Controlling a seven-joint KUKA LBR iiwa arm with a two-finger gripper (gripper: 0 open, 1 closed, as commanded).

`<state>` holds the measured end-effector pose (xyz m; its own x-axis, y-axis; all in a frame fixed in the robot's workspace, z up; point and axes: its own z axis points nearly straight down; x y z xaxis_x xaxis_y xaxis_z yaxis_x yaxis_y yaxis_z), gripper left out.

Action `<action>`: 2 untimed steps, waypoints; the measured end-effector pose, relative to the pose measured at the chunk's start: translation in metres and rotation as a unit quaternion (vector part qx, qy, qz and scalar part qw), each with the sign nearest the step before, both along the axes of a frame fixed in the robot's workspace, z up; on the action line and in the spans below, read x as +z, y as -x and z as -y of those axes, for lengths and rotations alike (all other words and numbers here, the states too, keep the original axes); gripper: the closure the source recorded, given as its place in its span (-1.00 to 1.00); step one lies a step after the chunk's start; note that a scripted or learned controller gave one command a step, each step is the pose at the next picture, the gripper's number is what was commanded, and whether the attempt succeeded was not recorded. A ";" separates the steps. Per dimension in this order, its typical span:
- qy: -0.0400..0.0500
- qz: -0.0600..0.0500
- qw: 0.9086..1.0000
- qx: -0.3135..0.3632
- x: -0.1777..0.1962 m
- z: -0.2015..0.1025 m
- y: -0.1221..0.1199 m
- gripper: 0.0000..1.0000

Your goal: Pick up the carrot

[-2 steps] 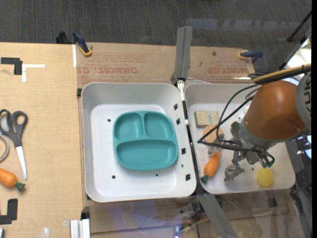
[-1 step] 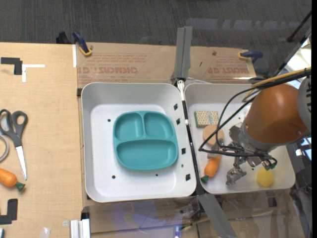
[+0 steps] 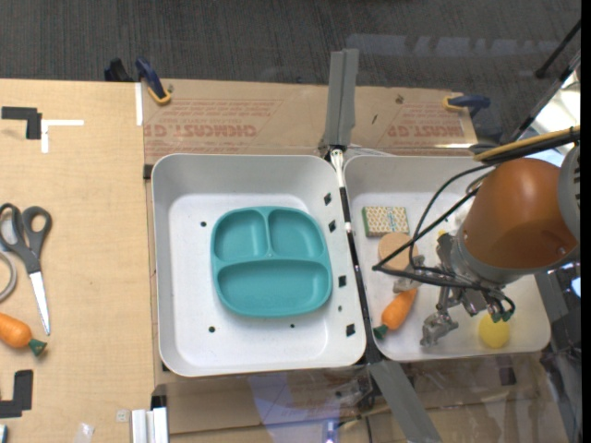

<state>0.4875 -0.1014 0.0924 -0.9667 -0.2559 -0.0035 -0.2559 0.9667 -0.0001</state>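
A small orange carrot (image 3: 399,310) with a green stem end lies in the right bin (image 3: 369,181), near its front left corner. The gripper (image 3: 434,332) hangs low over that bin's floor, just right of the carrot and apart from it. Nothing shows between it and the carrot. The arm's orange band (image 3: 515,215) covers much of the bin's right side. A second carrot (image 3: 15,331) rests on the wooden bench at the far left.
A teal divided plate (image 3: 272,261) sits in the left bin (image 3: 166,275). The right bin also holds a speckled square cracker (image 3: 385,220), a tan round piece (image 3: 394,245) and a yellow lemon (image 3: 494,333). Scissors (image 3: 28,247) lie on the bench.
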 end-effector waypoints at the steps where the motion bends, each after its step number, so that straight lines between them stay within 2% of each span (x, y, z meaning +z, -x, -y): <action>1: 0.000 0.000 1.000 -0.004 0.001 -0.007 -0.076 -1.00; 2: 0.000 -0.001 0.999 -0.053 0.000 -0.009 -0.036 -1.00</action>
